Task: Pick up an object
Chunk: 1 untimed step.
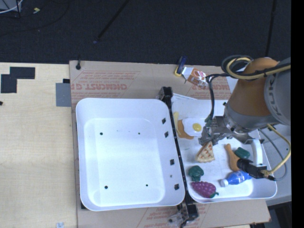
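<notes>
The right bin (pixel 266 189) holds several toy foods. A fried egg on toast (pixel 189 127) lies near its left wall. A waffle wedge (pixel 206 153) sits in the middle, with green broccoli (pixel 196 172) and purple grapes (pixel 204 189) in front of it. A blue bottle (pixel 234 178) lies at the front right, an orange carrot-like piece (pixel 232 157) beside it. My gripper (pixel 209 137) hangs low just above the waffle wedge's top edge, between the egg and the waffle. Nothing is visibly between its fingers.
The left bin (pixel 90 122) stands beside the right one, a black divider (pixel 172 141) between them. A small packet (pixel 195 77) and a blue-yellow clip (pixel 180 66) lie on the cardboard behind the bins. The grey arm (pixel 251 99) covers the right bin's back right.
</notes>
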Motion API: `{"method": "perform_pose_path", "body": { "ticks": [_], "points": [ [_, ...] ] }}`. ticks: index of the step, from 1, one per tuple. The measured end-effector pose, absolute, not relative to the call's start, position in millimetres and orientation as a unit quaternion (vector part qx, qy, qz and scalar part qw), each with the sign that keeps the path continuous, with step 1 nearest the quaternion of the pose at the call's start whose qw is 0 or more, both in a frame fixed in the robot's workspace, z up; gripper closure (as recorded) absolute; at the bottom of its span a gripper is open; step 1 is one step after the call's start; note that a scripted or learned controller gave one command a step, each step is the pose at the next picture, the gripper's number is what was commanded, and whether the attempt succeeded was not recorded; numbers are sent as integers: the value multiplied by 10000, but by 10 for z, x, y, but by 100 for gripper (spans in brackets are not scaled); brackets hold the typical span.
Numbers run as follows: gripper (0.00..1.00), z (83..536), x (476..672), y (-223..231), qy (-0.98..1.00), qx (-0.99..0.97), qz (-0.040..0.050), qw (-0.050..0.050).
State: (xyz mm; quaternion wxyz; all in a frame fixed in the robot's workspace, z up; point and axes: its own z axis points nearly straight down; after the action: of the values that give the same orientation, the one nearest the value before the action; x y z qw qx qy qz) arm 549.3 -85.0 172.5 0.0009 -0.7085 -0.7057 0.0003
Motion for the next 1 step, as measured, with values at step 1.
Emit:
{"method": "perform_pose_path", "body": {
  "ticks": [1],
  "points": [
    [100, 2348, 5570, -36, -7097, -7045, -16, -2]
  ]
}}
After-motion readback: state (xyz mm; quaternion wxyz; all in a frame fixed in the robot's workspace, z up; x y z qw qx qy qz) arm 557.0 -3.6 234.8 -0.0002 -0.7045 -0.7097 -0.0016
